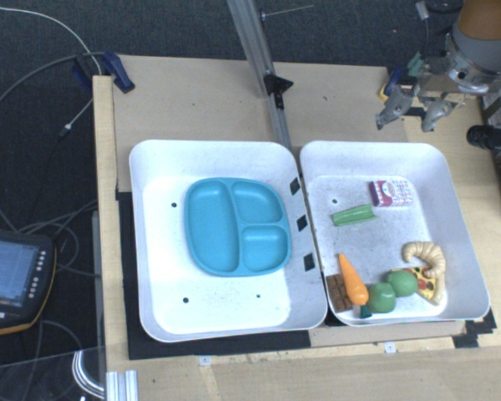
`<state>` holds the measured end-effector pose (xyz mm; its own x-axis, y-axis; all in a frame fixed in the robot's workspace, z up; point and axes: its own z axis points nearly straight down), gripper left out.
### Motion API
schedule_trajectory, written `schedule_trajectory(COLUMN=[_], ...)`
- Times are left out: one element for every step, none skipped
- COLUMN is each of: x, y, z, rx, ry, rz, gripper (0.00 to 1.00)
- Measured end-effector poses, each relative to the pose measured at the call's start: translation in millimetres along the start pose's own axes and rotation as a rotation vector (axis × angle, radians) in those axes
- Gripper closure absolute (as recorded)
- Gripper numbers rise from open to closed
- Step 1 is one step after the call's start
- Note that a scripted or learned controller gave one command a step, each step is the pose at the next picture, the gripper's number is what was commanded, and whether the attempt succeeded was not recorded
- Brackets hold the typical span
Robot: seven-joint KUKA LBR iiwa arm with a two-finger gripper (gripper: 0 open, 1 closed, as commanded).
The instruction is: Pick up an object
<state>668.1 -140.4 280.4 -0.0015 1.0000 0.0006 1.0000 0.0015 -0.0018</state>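
Observation:
My gripper point(411, 117) hangs over the bench just beyond the right bin's point(451, 182) far rim, its two fingers spread apart with nothing between them. Inside that bin lie a purple-and-white carton point(391, 193), a green stick-shaped piece point(352, 215), an orange carrot point(352, 279), a brown chocolate bar point(337, 293), a green pear-like pair point(392, 292), a beige croissant point(426, 255) and a pizza slice point(427, 284). The left bin point(150, 224) holds a blue divided plate point(236, 225).
A grey metal pole point(255, 48) slants across the bench from the top towards the gap between the bins. A blue clamp point(115, 72) grips the bench's far left corner. Cables and a handheld pendant point(12, 278) lie on the floor at left.

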Motion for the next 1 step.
schedule_trajectory(x=[-0.1], y=[0.0], z=[0.0], rx=[0.0], ry=[0.0], rz=[0.0], gripper=[0.0])
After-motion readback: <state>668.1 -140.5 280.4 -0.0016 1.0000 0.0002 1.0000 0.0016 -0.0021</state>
